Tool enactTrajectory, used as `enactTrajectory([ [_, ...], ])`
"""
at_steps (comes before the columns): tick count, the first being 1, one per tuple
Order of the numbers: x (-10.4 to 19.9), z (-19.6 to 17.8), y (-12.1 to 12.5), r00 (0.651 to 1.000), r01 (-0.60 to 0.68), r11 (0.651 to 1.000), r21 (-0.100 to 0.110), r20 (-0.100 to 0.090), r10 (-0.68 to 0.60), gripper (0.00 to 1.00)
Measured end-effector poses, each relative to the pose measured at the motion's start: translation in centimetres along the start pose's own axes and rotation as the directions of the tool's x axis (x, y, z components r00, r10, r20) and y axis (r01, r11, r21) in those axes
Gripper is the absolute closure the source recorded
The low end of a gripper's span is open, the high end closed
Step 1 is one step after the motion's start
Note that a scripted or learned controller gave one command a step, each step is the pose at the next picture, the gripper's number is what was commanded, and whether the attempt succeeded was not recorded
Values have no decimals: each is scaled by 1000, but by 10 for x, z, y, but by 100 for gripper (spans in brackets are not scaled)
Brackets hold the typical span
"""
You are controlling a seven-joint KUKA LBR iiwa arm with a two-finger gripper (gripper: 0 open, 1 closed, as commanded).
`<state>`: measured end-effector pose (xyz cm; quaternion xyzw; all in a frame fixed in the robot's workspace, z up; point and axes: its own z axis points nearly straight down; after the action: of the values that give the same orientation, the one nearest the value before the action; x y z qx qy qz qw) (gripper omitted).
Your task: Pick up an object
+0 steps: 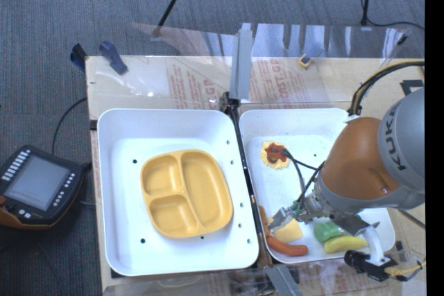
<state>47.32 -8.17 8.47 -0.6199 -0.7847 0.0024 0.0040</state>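
White plastic, two shallow bins side by side on the bench. In the left bin [111, 149], a yellow plate [186, 193] with three compartments, lying flat near the middle, tilted a little askew to the bin walls. In the right bin [305, 121], a small round toy pizza [275, 154], yellow with red on top, toward the far left part. Along the near edge of that bin: a pale yellow wedge [291, 230], an orange-red sausage [288, 246] just in front of it, a green piece [326, 231] and a yellow banana [345, 243] touching or nearly touching it, further right.

Reached in from the right, grey arm [416, 142] with orange band [357, 166], bent down over the right bin. Gripper [283, 220] low at the near left of that bin, right beside the pale yellow wedge, possibly touching. Fingers too small and dark to judge; could not tell whether apart, together, or clamped on anything.

Off the bench to the left, a handheld control tablet [36, 185] on the grey carpet.
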Motion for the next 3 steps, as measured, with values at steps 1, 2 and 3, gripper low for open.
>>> enactTrajectory([
  [1, 1, -9, 0, 1000, -3, 1000, 2, -3, 3, 100],
  [2, 1, -9, 0, 1000, -3, 1000, 2, -3, 3, 0],
  [3, 2, -17, -1, 1000, -6, 1000, 6, -6, 6, 100],
])
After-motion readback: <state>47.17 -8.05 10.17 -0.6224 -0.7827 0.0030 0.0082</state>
